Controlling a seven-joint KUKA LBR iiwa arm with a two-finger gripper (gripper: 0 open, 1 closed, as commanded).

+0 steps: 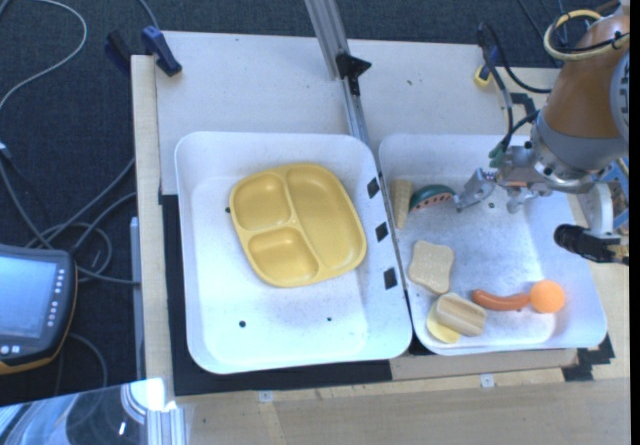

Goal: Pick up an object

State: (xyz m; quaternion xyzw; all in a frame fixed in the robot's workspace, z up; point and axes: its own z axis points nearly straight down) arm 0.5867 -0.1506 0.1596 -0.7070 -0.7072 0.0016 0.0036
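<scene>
In the right bin (585,278) my gripper (520,213) hangs over the back half, open, with nothing between its fingers. One grey finger (470,195) reaches left toward a green and red toy slice (433,198). That slice lies beside a pale yellow piece (402,201) at the bin's left wall. A slice of toast (431,266) lies nearer the front. At the front edge lie a small bun (458,315) and an orange carrot-like toy (520,299) with a round end.
The left bin (215,333) holds a yellow divided plate (296,224). A metal rail (325,8) runs from the back down between the bins. Cables and blue clamps lie around the bench's back edge. A tablet (30,303) sits off the bench at left.
</scene>
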